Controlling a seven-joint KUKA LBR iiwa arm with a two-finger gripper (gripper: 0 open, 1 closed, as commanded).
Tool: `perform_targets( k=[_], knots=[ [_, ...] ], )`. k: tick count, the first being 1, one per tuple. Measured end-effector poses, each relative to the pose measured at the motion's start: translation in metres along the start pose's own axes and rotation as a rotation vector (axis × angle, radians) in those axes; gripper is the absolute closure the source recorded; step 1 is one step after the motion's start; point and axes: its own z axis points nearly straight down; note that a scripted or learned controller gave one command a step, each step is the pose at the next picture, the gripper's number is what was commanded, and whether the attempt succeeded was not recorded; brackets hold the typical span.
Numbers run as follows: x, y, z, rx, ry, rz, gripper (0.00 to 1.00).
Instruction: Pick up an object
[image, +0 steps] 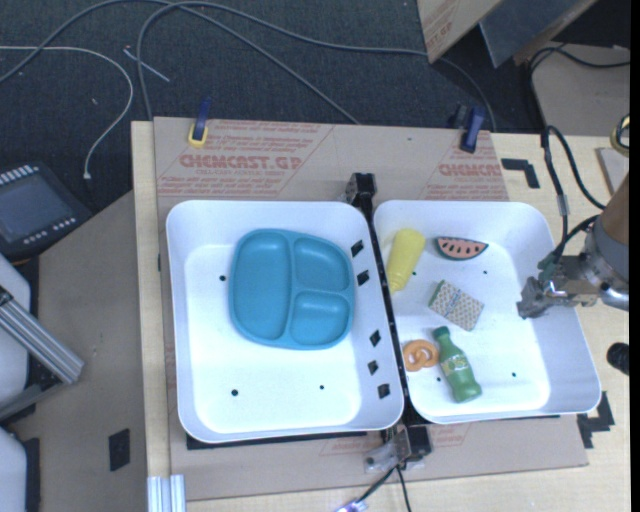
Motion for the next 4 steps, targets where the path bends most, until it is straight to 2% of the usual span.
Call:
perform_targets(
  k=[1, 2, 3, 4],
  knots=[
    [0.000, 0.002, -0.054, 0.001, 0.000, 0.000, 1.00],
    [0.055, 0.030, -0.053, 0.005, 0.004, -0.006, 1.00],
    [0.104, 0.058, -0.033, 0.006, 0.003, -0.004, 1.00],
    [0.151, 0.086, -0.037, 0.005, 0.004, -0.005, 1.00]
  ],
)
